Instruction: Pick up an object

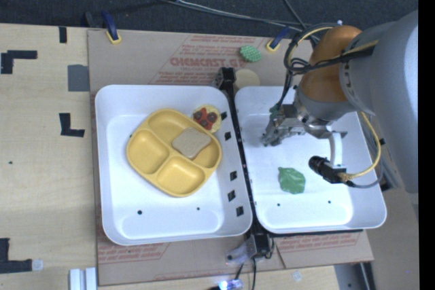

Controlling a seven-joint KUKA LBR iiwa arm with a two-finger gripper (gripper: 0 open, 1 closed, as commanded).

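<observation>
A green leafy object lies in the right bin, towards its front middle. My gripper hangs over the same bin near its left side, up and to the left of the green object and apart from it. Nothing shows between the gripper's tips. In the left bin a yellow divided plate holds a slice of toast, and a small red-and-yellow item rests at the plate's far right edge.
The black divider runs between the two bins. A green ball-like thing sits on the cardboard behind the bins. Blue clamps hold the board's back edge. The arm's body and cables cover the right bin's far right.
</observation>
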